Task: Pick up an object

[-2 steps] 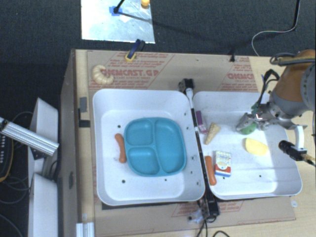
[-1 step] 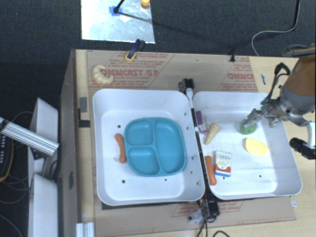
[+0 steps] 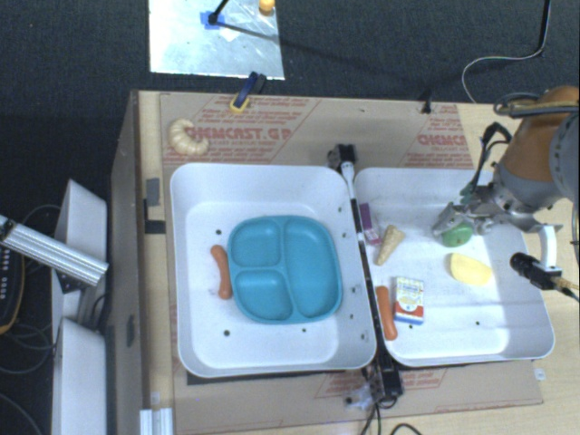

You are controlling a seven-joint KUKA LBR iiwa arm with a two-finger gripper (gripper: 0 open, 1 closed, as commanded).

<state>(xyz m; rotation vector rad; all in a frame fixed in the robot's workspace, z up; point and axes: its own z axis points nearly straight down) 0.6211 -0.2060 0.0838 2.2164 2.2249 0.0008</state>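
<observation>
So my jaws [image 3: 453, 222] sit right over the green thing [image 3: 456, 236] in the right bin [image 3: 507, 338], touching it; can't tell if they're gripping; lemon [image 3: 469, 269] lies just beside.

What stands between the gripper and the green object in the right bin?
Nothing visible stands between them. The gripper is already down at the green object near the far right side of the right bin. The yellow object lies just in front of it, apart, and the other items lie further to the left.
</observation>
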